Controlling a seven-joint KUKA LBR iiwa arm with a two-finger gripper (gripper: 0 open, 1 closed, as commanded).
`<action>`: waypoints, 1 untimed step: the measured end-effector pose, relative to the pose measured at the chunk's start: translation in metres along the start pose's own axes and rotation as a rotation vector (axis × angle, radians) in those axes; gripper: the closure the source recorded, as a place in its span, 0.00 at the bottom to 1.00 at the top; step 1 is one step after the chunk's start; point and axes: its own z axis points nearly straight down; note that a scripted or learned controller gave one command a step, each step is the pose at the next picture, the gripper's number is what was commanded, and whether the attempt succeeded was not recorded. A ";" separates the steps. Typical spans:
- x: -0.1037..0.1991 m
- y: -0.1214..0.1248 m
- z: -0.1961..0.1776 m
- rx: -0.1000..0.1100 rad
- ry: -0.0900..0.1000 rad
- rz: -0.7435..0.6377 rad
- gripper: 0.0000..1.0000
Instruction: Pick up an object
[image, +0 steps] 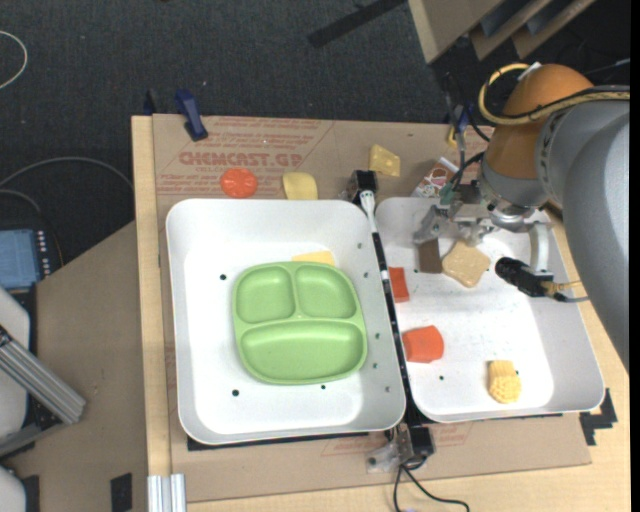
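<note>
My gripper (446, 248) hangs over the far left part of the right bin (560, 370), under the grey arm with its orange band. A tan toast-like piece (466, 266) lies right beside the gripper's tip, touching it or nearly so; whether it is gripped is unclear. Further into the same bin lie a small orange block (399, 284), a red-orange chunk (424, 343) and a yellow corn piece (504, 381).
The left bin (200, 250) holds a green divided plate (298, 322) with a pale yellow slice (315, 258) behind it. On the cardboard beyond the bins lie an orange disc (238, 182), a yellow lump (299, 186), a yellow wedge (384, 160) and a blue clip (190, 115).
</note>
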 end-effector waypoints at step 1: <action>0.013 -0.006 -0.001 0.005 0.000 0.001 0.00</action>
